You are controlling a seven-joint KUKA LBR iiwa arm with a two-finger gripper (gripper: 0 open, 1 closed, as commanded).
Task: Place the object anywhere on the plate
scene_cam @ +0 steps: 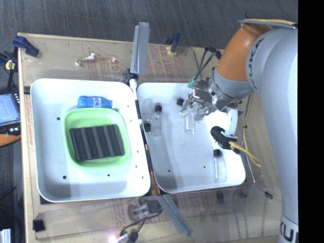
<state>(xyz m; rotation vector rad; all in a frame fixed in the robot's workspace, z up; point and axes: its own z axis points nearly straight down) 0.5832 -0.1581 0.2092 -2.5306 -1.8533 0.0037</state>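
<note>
Grey arm (pixel 276 110) with orange band fills the right side, nearest the lens, its wrist over the right bin (pixel 172 181). Its pincer (pixel 195 110) hangs low over that bin's upper middle; a clear vial (pixel 190 121) appears between the fingertips, though glare makes the grip uncertain, and the pincer's opening cannot be told. Left of the pincer lie two more clear vials with dark caps (pixel 158 116); another (pixel 218 167) lies below and to its right. Well left of the pincer, in the left bin (pixel 45 135), sits a green plate (pixel 96 118) carrying a dark ribbed block (pixel 96 142). A blue bottle (pixel 95 102) lies just beyond the plate's far edge. Clamps and cables sit on the counter (pixel 76 49).
</note>
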